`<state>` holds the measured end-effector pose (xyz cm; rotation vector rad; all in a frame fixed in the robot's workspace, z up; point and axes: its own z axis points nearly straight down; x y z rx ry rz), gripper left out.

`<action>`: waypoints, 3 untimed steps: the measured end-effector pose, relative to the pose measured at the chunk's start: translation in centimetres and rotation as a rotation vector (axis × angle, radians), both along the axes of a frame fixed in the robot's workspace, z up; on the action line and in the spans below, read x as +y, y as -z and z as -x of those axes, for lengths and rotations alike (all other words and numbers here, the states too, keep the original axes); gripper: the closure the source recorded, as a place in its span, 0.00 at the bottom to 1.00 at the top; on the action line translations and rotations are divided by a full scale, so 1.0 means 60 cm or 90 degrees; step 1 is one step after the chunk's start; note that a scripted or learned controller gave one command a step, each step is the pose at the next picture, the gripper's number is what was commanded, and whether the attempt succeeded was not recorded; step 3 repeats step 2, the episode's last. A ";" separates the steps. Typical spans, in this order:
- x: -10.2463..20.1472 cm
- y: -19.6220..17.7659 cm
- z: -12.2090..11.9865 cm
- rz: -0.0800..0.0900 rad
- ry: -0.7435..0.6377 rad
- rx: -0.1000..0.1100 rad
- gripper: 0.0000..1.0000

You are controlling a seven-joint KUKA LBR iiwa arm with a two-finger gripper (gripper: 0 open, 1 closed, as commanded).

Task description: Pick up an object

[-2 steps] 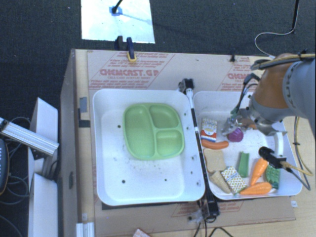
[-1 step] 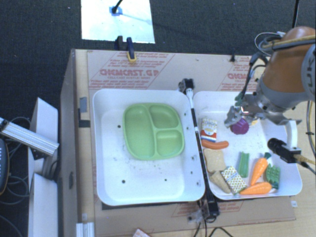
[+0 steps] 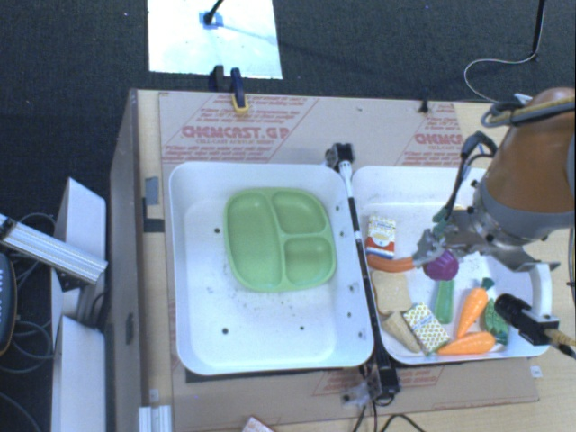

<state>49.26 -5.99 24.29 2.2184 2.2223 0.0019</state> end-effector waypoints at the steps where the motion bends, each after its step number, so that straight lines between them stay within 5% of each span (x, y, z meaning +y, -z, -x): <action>1: 0.026 -0.019 0.009 0.000 -0.001 0.000 1.00; 2: -0.002 0.072 0.010 0.000 0.000 0.001 1.00; 3: -0.002 0.072 0.010 0.000 0.000 0.001 1.00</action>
